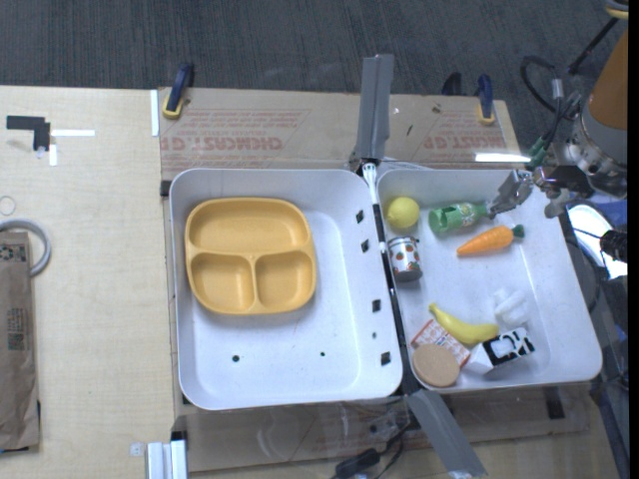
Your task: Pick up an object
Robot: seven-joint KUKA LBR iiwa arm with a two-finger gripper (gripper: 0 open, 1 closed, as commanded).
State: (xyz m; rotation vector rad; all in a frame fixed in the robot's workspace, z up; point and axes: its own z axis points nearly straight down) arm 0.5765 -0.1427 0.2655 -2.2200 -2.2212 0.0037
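My gripper [532,198] hangs over the far right corner of the right bin [569,297], open with nothing between its fingers. Just left of it lies a green bottle [457,217], and an orange carrot [489,240] lies slightly nearer the front. A yellow lemon [403,212] and a small can [404,257] sit by the bin's left wall. Toward the front are a banana [462,325], a round brown disc [435,365], a black-and-white box [509,347] and a white crumpled item [510,305].
The left bin [290,367] holds a yellow divided plate [250,254]. A grey divider post [375,108] rises between the bins at the back. Cardboard [260,133] lies behind them, held by blue clamps. Cables hang at the far right.
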